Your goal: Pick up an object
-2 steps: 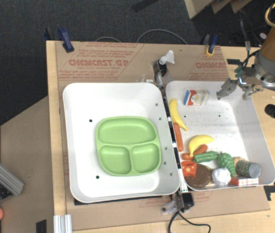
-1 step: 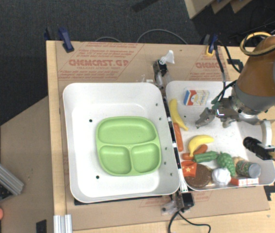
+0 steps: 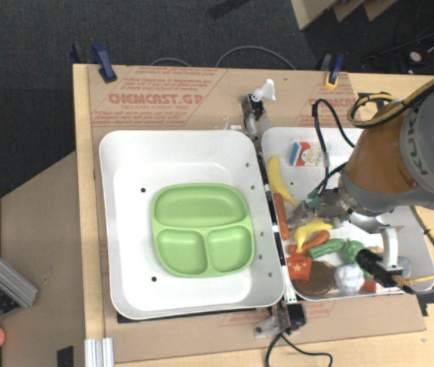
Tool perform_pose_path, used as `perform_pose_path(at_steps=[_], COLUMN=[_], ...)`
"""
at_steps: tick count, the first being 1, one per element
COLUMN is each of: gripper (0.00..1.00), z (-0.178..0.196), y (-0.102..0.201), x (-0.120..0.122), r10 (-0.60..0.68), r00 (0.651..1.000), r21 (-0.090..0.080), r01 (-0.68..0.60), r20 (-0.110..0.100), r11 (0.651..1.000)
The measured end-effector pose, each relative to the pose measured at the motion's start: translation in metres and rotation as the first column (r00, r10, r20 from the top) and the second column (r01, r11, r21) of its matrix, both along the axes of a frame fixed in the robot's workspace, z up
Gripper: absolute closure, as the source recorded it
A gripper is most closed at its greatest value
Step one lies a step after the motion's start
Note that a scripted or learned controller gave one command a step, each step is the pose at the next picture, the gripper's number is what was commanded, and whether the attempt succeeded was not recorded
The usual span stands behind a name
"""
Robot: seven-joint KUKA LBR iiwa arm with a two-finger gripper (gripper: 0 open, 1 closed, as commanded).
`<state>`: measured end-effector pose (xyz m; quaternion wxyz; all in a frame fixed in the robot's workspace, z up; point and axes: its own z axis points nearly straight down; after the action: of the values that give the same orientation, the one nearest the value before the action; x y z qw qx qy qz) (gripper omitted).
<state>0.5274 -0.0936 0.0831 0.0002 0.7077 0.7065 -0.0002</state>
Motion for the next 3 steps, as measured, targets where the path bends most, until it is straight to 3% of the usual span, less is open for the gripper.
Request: perform_pose_path(at_steps=[1,2,3], gripper=[1.00,0.00,0.00], z=[0.012,0.011,0.002], y=[-0.001,-0.001,-0.062], x=[0.002,0.001,-0.020], r10=[0.000,-0.001,-0.004], r00=[1.000,1.000,1.000], r21=[0.000,0.000,-0.001], r01=[0.000,0.001,0.004], r20=[0.004,0.003,0.000], r11=[1.000,1.000,1.000])
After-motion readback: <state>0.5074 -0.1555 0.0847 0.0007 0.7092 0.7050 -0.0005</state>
